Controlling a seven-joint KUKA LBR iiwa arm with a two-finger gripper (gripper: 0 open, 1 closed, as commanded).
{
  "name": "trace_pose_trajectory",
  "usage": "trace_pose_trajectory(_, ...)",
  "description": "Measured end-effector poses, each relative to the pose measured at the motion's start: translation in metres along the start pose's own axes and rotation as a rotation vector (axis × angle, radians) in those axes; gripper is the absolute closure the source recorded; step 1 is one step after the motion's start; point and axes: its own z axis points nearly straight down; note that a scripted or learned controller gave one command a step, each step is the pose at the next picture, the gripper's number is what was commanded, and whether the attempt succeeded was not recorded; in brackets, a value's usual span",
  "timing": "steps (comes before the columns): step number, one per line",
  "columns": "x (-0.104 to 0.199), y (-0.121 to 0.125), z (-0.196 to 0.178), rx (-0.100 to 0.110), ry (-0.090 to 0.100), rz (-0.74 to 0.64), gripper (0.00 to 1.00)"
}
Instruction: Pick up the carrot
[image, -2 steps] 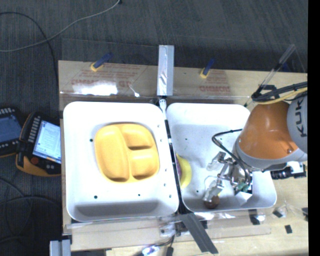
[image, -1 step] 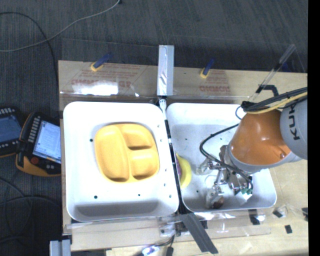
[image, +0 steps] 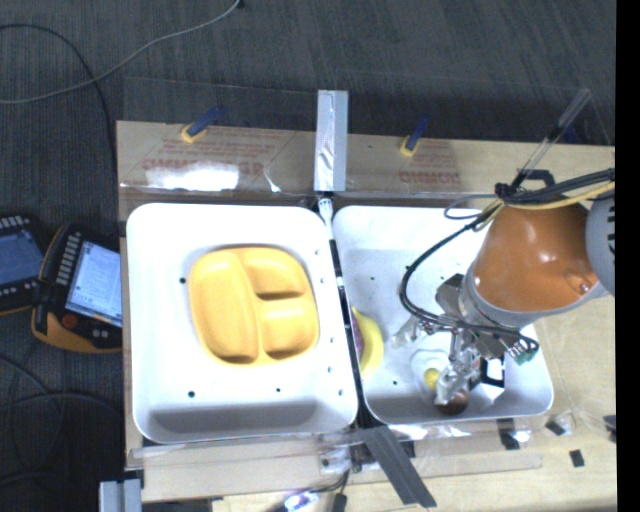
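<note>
Pointing down into the right bin, near its front wall: the fingers, slim and metallic under the orange band of the arm. Cannot tell whether spread or pressed together; too small and too shadowed at the tips.

Right at the tips, touching or nearly so: a small reddish-brown thing on the bin floor. Possibly the carrot, but too blurred to say for sure, and not visibly pinched.

Just left of the fingers: a small yellow piece. A little above it, on the far left side of the fingers, a pale, whitish object, hard to make out against the bin floor. Just right of the fingers: a small black-and-white item.

Further left of the fingers, against the wall shared by the two bins: a rounded yellow object. Well apart to the left, past that wall, in the left bin: a yellow divided tray, lying flat near the middle.

Above and behind the fingers: a black cable looping from the wrist over the bin floor. Far beyond the fingers, along the back edge of the worktop: a blue clamp and a yellow clamp, with an upright metal strip between them. Far off to the left, on the carpet: a handheld control unit.
</note>
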Motion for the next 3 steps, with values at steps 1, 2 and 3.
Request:
trace_pose_trajectory(1,-0.008,0.004,0.027,0.014,0.001,-0.288,0.00)
trace_pose_trajectory(2,-0.001,0.000,0.027,0.014,-0.009,-0.492,0.00)
trace_pose_trajectory(3,0.042,-0.046,-0.001,0.001,-0.002,-0.596,0.00)
